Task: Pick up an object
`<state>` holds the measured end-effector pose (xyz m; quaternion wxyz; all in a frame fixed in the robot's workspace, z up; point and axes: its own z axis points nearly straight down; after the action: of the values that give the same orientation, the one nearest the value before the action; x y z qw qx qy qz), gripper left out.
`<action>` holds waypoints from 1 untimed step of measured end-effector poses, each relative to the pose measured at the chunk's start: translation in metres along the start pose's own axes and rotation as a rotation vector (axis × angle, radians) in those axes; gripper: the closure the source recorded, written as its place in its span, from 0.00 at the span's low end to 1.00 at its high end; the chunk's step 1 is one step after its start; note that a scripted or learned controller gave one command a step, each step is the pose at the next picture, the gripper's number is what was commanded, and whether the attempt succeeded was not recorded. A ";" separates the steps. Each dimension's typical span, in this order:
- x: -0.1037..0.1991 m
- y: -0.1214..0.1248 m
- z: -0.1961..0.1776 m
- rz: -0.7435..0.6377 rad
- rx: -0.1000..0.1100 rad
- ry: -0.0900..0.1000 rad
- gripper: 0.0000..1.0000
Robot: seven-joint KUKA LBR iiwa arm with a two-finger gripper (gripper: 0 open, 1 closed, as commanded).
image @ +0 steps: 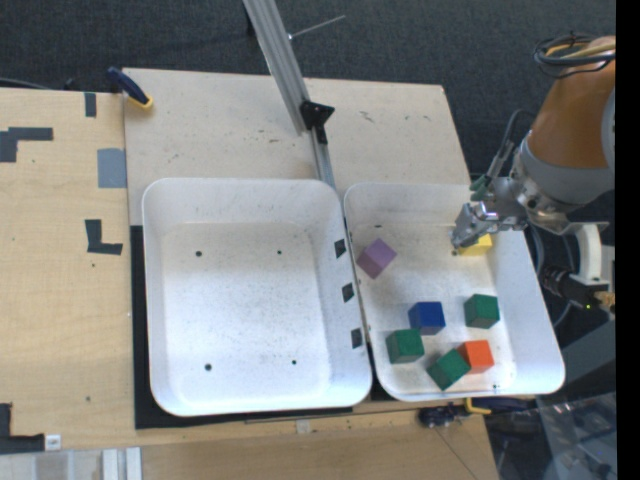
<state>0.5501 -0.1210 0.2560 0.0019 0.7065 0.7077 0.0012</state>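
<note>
You've got two white bins (160, 268) on a plywood bench (200, 108) over dark carpet (420, 28), gripper (468, 233) low by the yellow block (478, 245), grip state unclear.

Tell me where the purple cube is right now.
The purple cube lies in the right bin, in its upper left part near the wall shared with the left bin. It sits apart from the other blocks, with the blue cube nearest.
</note>
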 end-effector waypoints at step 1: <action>0.049 0.018 -0.004 -0.004 0.004 0.002 1.00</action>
<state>0.5678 -0.0723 0.2597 -0.0005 0.7049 0.7093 0.0005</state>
